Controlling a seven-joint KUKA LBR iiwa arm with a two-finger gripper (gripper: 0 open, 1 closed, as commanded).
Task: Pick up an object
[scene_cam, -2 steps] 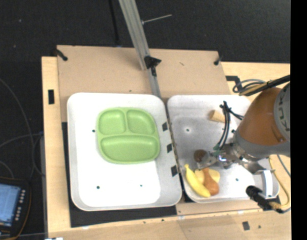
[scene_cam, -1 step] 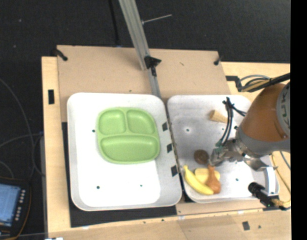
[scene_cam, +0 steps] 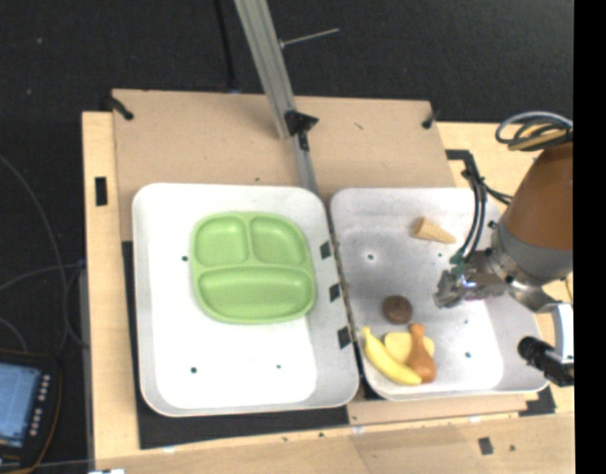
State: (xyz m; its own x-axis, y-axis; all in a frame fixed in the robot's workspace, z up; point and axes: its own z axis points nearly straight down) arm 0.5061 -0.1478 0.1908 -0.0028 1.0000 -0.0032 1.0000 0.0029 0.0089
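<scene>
Toy food lies scattered in the right-hand bin [scene_cam: 382,225]: a brown ball [scene_cam: 398,309] near the middle, a yellow wedge [scene_cam: 433,230] toward the far side, and a banana [scene_cam: 387,359] touching an orange drumstick [scene_cam: 420,354] in the near corner, with a yellow piece [scene_cam: 398,343] between them. The left-hand bin [scene_cam: 165,363] holds a green divided plate [scene_cam: 254,268], well apart from the arm.

The claw [scene_cam: 459,287] hangs over the right bin, to the right of the brown ball and nearer than the wedge, touching neither. Nothing is seen in it; from this slant I cannot tell how far apart it stands.

The step in hand appears to be the approach: the claw is over the bin but not yet lined up on any one piece. The ball looks like the closest target, so the next move likely calls for a shift toward the bin's middle, then a straight descent to straddle it. Being round, the ball may roll if nudged off-centre. The clustered banana and drumstick would be harder to take singly.
</scene>
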